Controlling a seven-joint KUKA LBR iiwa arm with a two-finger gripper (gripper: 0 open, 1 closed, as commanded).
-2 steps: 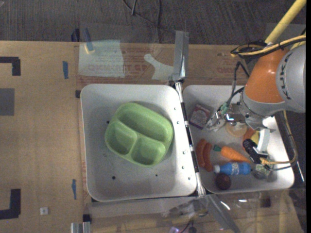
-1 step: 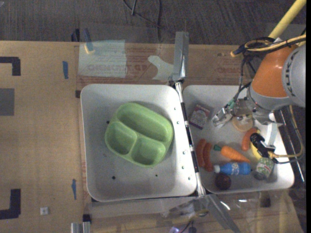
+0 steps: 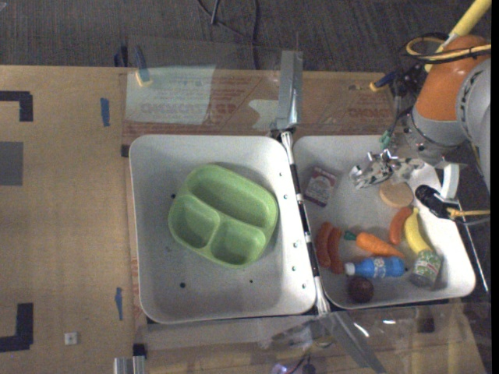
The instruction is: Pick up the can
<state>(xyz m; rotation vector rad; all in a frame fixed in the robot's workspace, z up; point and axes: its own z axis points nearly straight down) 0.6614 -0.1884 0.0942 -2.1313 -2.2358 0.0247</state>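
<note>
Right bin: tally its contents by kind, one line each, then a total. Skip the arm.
Toy foods: 6: carrot, banana, sausages, dark round fruit, tan disc, red-orange piece
Drink containers: 2: can, blue bottle
Small carton: 1
Total: 9

Dark carpet (image 3: 93, 14), wooden bench (image 3: 62, 209)

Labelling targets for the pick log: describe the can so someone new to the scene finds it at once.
Start at the right-hand white bin, the one crowded with toy food. Go to its near right corner: the small green and white labelled can sits there, just below the yellow banana and right of the blue and white bottle. It is the one short cylinder with a printed green label.
</note>
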